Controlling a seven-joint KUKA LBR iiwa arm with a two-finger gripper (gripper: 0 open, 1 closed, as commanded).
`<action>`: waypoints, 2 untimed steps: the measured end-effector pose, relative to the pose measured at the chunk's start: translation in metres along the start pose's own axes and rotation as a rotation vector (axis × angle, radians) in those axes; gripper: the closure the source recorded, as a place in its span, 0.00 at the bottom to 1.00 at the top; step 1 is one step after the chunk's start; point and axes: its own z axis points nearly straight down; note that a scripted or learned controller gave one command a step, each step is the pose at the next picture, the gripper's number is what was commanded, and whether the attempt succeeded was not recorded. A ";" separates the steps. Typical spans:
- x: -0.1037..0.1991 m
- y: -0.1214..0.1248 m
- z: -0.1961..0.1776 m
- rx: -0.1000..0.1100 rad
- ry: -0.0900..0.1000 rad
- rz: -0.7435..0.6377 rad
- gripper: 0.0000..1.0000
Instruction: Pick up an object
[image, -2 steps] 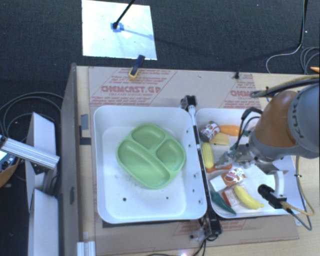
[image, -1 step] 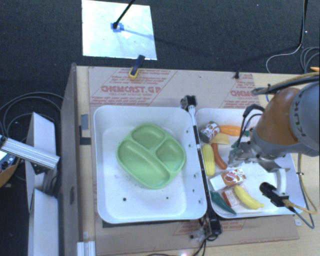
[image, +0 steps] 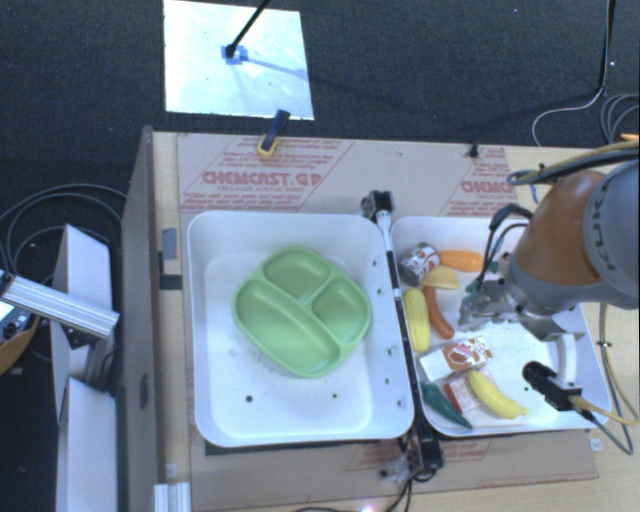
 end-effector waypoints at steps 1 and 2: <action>0.000 0.001 -0.010 -0.002 0.000 -0.001 1.00; 0.000 0.002 -0.021 -0.005 0.000 -0.002 1.00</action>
